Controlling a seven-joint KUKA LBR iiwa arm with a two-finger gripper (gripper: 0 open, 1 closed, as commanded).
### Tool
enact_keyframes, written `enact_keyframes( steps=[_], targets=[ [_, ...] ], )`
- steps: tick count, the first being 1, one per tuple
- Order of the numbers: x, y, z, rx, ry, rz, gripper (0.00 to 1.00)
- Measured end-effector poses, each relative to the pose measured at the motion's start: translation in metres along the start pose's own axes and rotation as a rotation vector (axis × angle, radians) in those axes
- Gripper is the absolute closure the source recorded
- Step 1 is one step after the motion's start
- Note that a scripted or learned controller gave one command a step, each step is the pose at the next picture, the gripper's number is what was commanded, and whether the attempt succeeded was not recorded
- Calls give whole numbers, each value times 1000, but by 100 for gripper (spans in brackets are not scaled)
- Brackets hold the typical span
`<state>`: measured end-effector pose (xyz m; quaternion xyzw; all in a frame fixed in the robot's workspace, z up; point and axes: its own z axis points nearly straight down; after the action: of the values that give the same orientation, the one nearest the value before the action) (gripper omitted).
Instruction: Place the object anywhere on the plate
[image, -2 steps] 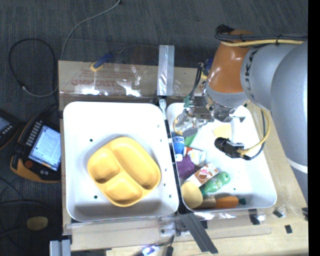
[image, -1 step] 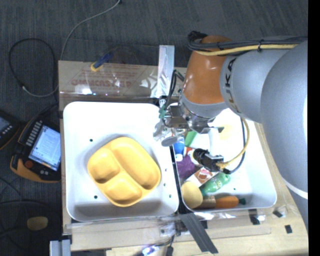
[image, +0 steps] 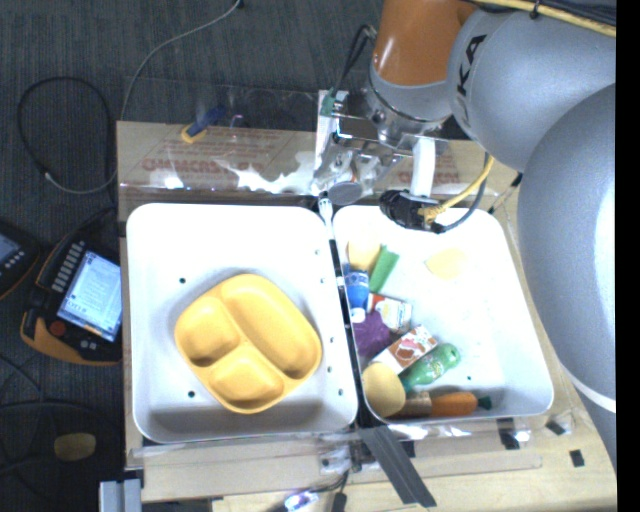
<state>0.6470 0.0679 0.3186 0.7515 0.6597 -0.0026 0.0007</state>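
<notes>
Hovering over the far rim where the two bins meet, my gripper sits above the bench, not down in either bin. How far its jaws stand apart I can't tell from this angle, and nothing shows between them. The plate, yellow with three compartments, lies bare in the left bin. Everything I could pick is in the right bin, heaped along its left wall: a green bottle, an orange piece, a purple packet, a yellow ball. So I'd judge the job hardly started: no pick made, nothing delivered. Choosing, grasping, carrying across and releasing all remain.
</notes>
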Motion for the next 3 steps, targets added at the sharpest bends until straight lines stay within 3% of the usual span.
enact_keyframes(
  steps=[1, 2, 3],
  targets=[
    [85, -63, 86, 5, 1, 215, 100],
    [56, -87, 128, 4, -1, 296, 100],
    [28, -108, 41, 2, -1, 501, 100]
  ],
)
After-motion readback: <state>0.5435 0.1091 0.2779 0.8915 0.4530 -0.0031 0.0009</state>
